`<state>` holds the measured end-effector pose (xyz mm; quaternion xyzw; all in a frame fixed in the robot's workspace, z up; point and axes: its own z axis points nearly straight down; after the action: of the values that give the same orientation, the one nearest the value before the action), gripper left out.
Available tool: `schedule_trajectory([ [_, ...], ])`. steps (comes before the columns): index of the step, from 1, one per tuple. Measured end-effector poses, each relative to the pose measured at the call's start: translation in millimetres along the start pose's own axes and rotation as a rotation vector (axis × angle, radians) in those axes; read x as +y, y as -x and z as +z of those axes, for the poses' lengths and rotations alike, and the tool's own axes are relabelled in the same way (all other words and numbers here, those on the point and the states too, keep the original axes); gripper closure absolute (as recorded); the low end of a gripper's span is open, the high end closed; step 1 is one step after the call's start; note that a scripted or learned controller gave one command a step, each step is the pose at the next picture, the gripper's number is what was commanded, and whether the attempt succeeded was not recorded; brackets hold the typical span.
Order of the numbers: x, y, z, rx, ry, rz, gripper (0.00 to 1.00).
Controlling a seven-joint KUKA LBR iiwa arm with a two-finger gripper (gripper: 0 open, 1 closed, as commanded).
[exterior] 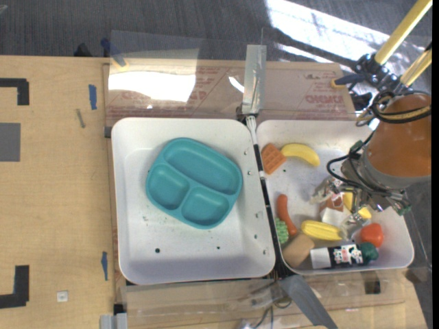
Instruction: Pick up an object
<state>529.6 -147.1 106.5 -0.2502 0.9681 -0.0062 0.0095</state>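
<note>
The arm [405,142] reaches into the right bin [405,252] over toys; whether its fingers are spread, I cannot tell.

Red print on clear plastic sheet [206,88] behind bins, up-left of gripper [350,204]: too blurred to read. Same red lettering on sheet's right part, above gripper, illegible. White bottle [339,256] just below gripper has dark label marks, unreadable.
</note>
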Motion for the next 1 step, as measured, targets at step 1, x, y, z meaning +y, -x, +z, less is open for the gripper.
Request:
schedule_trajectory([
  [1, -2.6, -22.3, 14.7, -0.007, 0.000, 0.047, 0.00],
])
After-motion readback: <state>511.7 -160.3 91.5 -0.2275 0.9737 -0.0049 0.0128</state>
